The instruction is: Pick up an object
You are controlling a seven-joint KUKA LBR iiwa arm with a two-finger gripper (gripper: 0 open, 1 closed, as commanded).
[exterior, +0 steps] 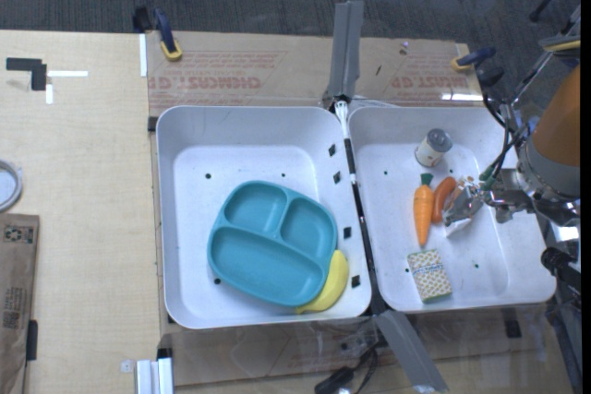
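Right bin (517, 291): gripper (462, 203) reaches in from the right, low over the middle of the bin, metallic tip right beside a small orange-red piece (444, 196), which lies just right of the carrot (423, 213). Finger state: cannot tell, the tip is a shiny blur and the gap is not resolvable. Nothing visibly clamped, so no grasp can be claimed. Candidate target is likely the orange-red piece or the carrot, both lying on the bin floor, touching or nearly touching each other; the carrot points its green end toward the far wall. Other things in the same bin: a small grey-capped jar (433, 146) near the far wall, well apart from the gripper, and a patterned sponge-like block (429, 275) near the front wall. Left bin (171, 198): teal divided plate (271, 242) with a banana (331, 283) tucked under its near right edge, both untouched. Progress call: approach looks done, gripper is down at object level; grasp not confirmed, lift not done. Left: close on a thing, raise it off the bin floor. Risk: two orange items crowded together, fingers may nudge them instead of catching one.
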